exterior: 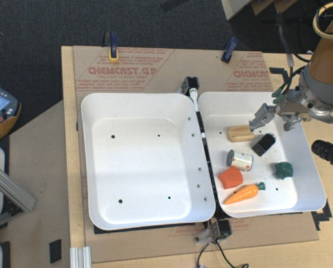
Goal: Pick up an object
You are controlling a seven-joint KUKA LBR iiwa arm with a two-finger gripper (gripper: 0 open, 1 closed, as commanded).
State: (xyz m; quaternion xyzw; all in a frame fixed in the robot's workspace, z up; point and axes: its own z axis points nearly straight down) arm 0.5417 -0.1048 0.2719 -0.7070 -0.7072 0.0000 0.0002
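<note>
Nothing is lifted yet: end effector (pixel 265 116), fingers spread and bare, hangs just above tan block (pixel 240 133) in right bin (pixel 305 200).

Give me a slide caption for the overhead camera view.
Gripper poised over the right bin above a wooden block, black block and toy carrot.

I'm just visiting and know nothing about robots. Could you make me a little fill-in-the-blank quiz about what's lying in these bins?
1. All the objects lie in the ____ bin as the camera sees it.
2. The toy carrot is orange with a ____ top.
3. The gripper hovers over the bin's ____ side.
4. The black block lies just right of the ____ block.

Missing words: right; green; far; wooden
</note>
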